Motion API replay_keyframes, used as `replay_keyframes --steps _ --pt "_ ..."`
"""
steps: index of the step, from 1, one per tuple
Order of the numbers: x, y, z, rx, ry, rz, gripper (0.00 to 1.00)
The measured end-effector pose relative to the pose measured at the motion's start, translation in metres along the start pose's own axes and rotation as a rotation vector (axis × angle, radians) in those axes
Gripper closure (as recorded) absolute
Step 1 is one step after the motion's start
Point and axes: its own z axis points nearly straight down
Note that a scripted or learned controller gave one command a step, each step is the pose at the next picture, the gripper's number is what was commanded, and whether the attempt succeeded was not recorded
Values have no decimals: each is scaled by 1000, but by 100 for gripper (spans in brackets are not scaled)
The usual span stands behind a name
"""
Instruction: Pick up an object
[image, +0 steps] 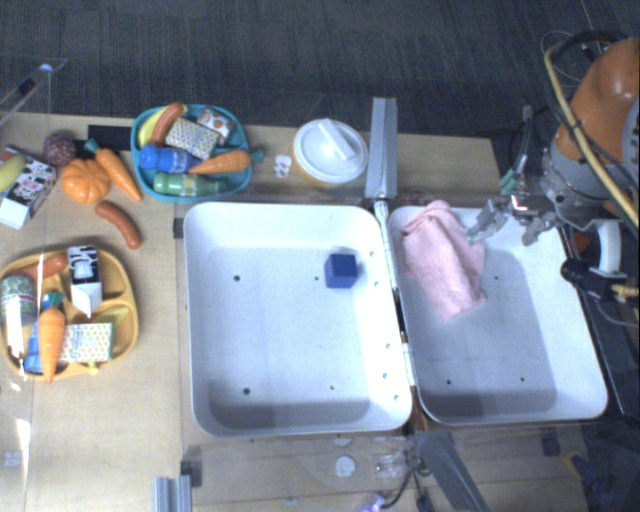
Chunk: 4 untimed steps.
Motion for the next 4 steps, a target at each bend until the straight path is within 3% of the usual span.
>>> replay_keyframes --steps 1,2,3,4 --pt "-17 -6 68 -1 0 -223 0" --pt "4 -9 130 -13 -4 -348 0" --pt "4 -9 130 -13 -4 -348 0" --pt "35 -46 129 -13 -4 -325 0"
